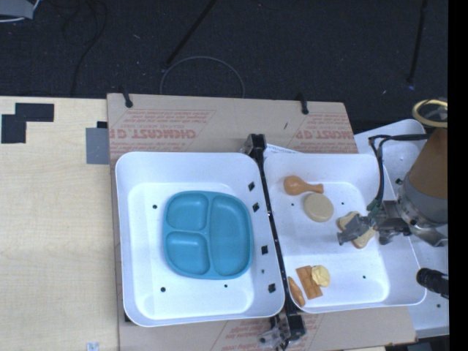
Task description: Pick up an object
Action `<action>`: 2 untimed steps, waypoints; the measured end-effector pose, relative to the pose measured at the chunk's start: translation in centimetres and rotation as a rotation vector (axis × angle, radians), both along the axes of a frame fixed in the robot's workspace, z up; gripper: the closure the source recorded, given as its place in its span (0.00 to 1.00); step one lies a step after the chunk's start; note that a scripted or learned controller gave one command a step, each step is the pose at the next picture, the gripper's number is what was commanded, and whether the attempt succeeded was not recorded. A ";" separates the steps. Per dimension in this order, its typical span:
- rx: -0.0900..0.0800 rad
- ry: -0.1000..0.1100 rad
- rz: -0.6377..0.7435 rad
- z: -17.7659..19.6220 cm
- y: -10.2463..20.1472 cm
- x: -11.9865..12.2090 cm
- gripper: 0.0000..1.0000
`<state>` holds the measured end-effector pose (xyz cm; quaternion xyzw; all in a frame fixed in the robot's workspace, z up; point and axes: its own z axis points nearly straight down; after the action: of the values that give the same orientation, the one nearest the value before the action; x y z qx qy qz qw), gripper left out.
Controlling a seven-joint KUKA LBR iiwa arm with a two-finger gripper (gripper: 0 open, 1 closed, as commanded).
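My gripper reaches in from the right, low over the right side of the right bin. A small tan object lies right against the gripper's tip, partly hidden by it. To the left of the gripper sits a round beige biscuit. An orange-brown drumstick shape lies just beyond the biscuit. Near the bin's front are a brown strip, a yellow piece on it and an orange strip.
The left bin holds a blue divided plate. A black divider runs between the two bins. Cardboard lies under both bins. Cables hang near the arm at the right bin's far right corner.
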<state>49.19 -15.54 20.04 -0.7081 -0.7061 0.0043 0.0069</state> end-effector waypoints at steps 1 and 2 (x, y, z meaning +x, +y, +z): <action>-0.002 -0.012 0.002 0.6 0.0 0.3 0.00; 0.000 -0.006 0.003 -5.8 0.2 -0.3 0.00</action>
<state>48.93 -15.29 14.27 -0.7072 -0.7070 0.0022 0.0046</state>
